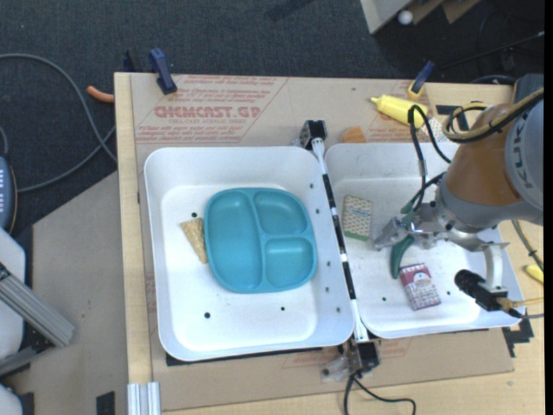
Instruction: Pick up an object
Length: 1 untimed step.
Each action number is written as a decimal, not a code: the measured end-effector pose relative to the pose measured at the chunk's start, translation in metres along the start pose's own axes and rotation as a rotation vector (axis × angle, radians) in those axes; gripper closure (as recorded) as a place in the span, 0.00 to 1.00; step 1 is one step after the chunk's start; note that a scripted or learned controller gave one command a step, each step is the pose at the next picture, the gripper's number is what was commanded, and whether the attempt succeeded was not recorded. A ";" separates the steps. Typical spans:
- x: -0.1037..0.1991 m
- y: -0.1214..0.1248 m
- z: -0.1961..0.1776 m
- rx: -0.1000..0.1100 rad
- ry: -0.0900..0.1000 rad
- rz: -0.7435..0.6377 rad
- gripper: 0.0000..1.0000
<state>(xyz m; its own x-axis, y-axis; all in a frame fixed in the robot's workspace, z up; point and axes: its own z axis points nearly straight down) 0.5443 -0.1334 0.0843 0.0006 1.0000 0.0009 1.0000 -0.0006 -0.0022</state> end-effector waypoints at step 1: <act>0.000 0.001 -0.010 -0.003 0.000 0.001 1.00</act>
<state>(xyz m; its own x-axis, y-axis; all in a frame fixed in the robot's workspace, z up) 0.5450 -0.1330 0.0943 0.0013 1.0000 0.0009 1.0000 -0.0013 0.0005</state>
